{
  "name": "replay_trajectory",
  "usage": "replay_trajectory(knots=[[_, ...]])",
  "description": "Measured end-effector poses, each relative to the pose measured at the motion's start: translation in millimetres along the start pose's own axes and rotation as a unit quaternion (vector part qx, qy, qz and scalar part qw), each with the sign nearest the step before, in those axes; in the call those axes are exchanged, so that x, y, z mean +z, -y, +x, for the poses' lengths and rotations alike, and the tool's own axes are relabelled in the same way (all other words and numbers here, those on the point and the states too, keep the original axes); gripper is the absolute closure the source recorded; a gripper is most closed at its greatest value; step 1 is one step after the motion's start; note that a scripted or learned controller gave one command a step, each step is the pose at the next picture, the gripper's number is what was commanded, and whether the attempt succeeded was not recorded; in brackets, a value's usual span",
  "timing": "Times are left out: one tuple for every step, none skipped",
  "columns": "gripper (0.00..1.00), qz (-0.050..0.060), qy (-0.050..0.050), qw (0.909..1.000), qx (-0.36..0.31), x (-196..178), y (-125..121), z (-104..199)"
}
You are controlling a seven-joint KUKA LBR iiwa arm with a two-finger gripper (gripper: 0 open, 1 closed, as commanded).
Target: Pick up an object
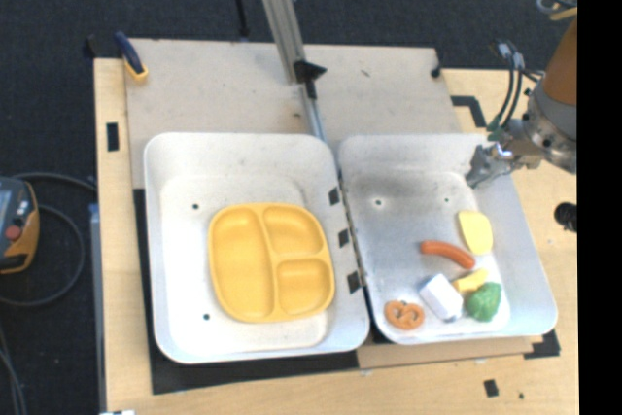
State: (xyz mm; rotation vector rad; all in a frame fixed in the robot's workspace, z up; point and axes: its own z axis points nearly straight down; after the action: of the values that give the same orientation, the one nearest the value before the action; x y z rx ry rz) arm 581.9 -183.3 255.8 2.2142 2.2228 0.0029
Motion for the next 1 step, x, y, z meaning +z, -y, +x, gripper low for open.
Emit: replay_trajectory(knots=[[1.00, 0.001, -0.001, 1.0000, -0.001, -8.4, -16.3, 46.7]])
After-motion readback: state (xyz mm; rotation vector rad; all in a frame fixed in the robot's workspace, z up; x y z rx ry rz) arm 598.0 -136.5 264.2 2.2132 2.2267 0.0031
